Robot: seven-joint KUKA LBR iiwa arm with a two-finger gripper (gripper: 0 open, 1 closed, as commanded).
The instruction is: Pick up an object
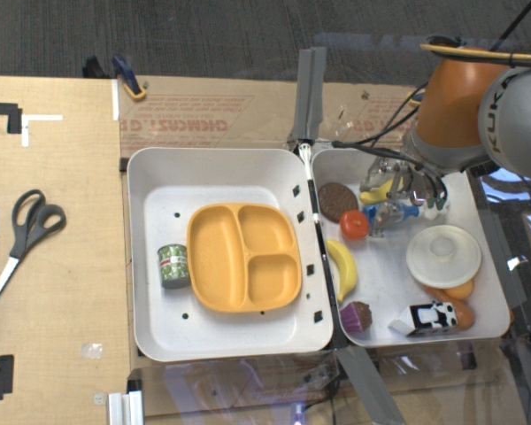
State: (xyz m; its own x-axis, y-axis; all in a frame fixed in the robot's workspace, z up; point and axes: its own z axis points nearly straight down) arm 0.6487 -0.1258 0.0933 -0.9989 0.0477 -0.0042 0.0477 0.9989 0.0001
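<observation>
I have the tool low in the right bin, aperture indiscernible amid clutter, presumably targeting the red ball just beside it on the bin-divider side, banana beyond.

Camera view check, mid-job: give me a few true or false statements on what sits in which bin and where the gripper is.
1. The yellow tray lies in the left bin. True.
2. The banana lies on the yellow tray. False: it lies in the right bin, by the divider.
3. The gripper is over the right bin. True.
4. The scissors lie in the left bin. False: they lie on the bench, left of both bins.
5. A small can sits beside the tray's left edge. True.
</observation>
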